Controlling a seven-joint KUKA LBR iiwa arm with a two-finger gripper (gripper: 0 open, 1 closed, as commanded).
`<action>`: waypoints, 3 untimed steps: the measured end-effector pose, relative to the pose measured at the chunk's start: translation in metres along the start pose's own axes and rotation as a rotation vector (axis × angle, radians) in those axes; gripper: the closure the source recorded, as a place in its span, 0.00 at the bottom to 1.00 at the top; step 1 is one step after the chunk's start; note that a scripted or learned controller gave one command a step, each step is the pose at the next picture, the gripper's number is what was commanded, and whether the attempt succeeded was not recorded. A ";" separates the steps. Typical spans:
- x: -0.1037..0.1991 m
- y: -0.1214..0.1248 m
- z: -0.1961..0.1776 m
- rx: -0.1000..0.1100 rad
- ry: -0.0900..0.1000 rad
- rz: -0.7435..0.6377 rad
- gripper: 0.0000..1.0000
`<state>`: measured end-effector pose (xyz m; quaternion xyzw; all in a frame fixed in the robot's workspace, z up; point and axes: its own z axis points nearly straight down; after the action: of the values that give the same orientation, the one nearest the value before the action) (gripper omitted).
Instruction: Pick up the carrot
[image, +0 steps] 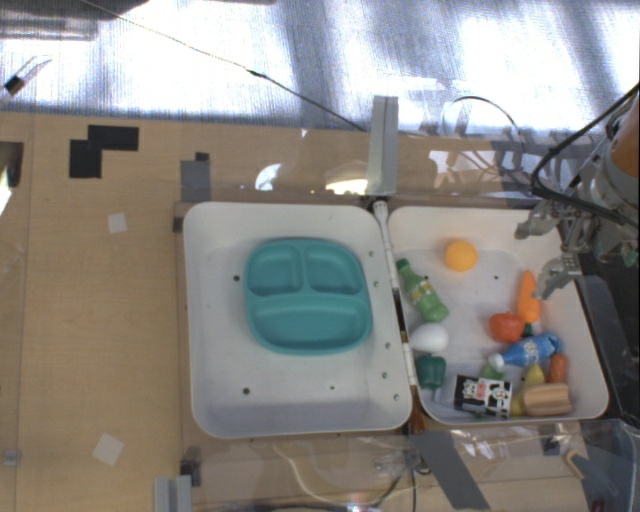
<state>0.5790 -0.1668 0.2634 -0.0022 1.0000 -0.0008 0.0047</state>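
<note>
The bench is pale wood, with black square marks near its far left corner and a few small pale patches of tape scattered over it. Behind it runs a bright, streaked surface crossed by a thin dark cable. Two shallow white bins sit side by side, touching along a middle seam. The left bin holds a teal divided tray lying flat near its centre. The right bin is crowded: an orange ball toward the far side, a green bottle lying tilted along the dividing wall, a white egg below it, a dark green piece, a black-and-white carton, a blue bottle, a red tomato-like piece and a tan bread roll near the front right corner. The carrot lies in the right half of this bin, roughly upright in the view, just beside the red piece. The hand hangs at the bin's right side, its fingers a little apart and close beside the carrot, with nothing visibly between them. Dark cables loop above the arm at the right.
</note>
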 end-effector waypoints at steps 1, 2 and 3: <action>-0.049 -0.038 0.114 -0.004 0.007 -0.201 0.00; -0.076 -0.038 0.174 0.003 -0.006 -0.376 0.00; -0.069 -0.041 0.171 0.008 -0.010 -0.771 0.00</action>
<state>0.6498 -0.2077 0.0934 -0.3781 0.9257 -0.0062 0.0090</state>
